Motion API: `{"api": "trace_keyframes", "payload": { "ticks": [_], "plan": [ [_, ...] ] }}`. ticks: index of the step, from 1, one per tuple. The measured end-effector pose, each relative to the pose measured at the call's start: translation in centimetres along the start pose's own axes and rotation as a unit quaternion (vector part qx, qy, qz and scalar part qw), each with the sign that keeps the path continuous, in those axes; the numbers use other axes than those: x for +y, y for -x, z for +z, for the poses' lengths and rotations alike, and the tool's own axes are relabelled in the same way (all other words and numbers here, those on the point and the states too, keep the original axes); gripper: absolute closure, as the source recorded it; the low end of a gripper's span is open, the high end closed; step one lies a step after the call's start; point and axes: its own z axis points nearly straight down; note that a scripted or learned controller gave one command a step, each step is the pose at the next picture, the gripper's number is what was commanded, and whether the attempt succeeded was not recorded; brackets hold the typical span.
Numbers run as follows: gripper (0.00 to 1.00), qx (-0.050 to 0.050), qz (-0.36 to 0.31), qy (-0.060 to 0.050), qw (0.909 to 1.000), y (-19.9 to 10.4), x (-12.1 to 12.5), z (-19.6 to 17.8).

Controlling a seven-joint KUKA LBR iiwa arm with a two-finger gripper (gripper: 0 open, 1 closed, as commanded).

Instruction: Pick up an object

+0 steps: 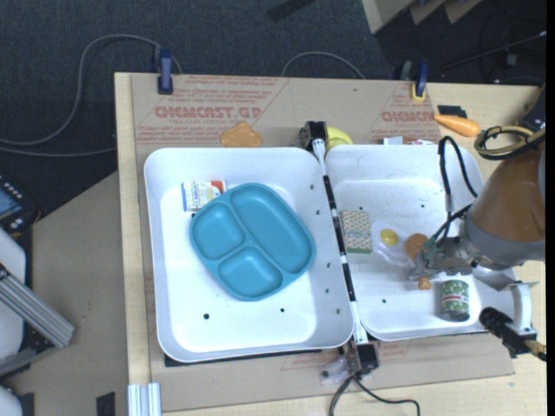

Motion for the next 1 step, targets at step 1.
{"api": "trace_keyframes", "payload": {
  "ticks": [1],
  "plan": [
    [1.0,0.0,-0.003,0.002,1.0,-5.0,1.52,-8.06]
  ]
}}
